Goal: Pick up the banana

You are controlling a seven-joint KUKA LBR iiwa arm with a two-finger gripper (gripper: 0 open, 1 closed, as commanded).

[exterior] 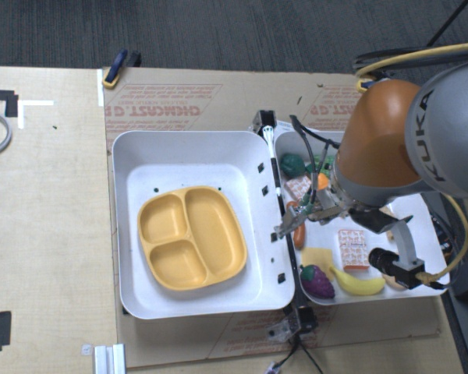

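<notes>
**Banana lies at the near edge of the right bin, the arm hanging over the bin behind it**

Camera view: The banana (359, 284) lies in the right bin (430, 209), close to its near wall. Its long axis runs roughly left to right, with a slight curve; the thinner tip points left toward a purple fruit (318, 282) just beside it, and the blunter end points right toward a black part of the arm's mount. Just beyond the banana sit a pale yellow block (320, 259) and a small red-and-white packet (352, 249).

The arm (409, 135) reaches in from the right, and its grey and orange bulk covers much of the right bin's far half. The hand (296, 218) sits over the rim between the two bins, well apart from the banana; it is small and tangled with cables, so how far it is open and whether it has hold of anything cannot be told. A green thing (292, 163) and other small things near the hand are partly hidden and hard to name.

The left bin (132, 287) holds a yellow divided plate (191, 237).
</notes>
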